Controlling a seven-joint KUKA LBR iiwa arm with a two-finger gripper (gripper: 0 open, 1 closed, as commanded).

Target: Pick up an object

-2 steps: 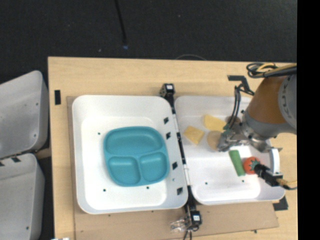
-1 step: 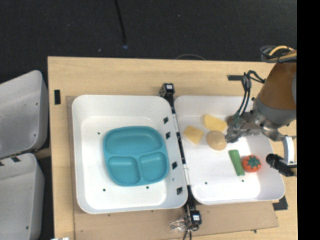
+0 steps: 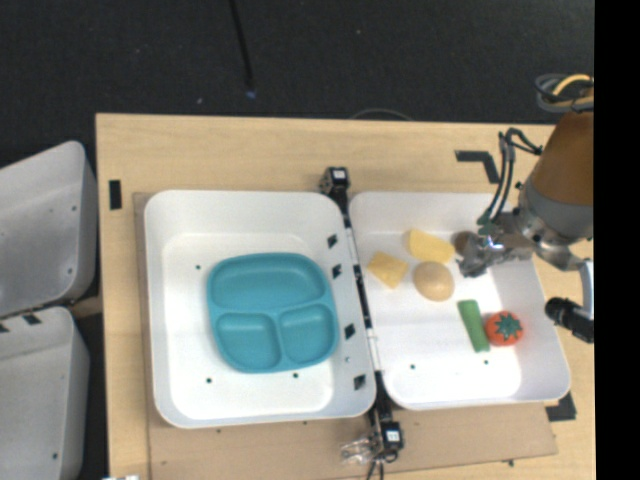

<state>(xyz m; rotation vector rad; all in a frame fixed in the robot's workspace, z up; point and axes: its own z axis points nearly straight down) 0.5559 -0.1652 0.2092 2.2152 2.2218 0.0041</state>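
The right bin [image 3: 440, 383] holds several small objects. A yellow wedge [image 3: 428, 245] lies near its middle, with a second yellow piece [image 3: 387, 269] to its left by the bin's inner wall. A tan round object [image 3: 433, 282] sits just below the wedge. Lower right lie a green stick [image 3: 473, 325] and a red tomato-like object [image 3: 504, 328], side by side. My gripper [image 3: 473, 252] hangs over the right bin, just right of the yellow wedge and above-right of the tan round object. Nothing visible is held in it.
The left bin [image 3: 180, 388] holds a blue divided tray [image 3: 272, 310] at its middle. The arm's grey and orange body [image 3: 562, 183] reaches in over the right bin's far right side. Black clips [image 3: 334, 179] sit along the seam between the bins.
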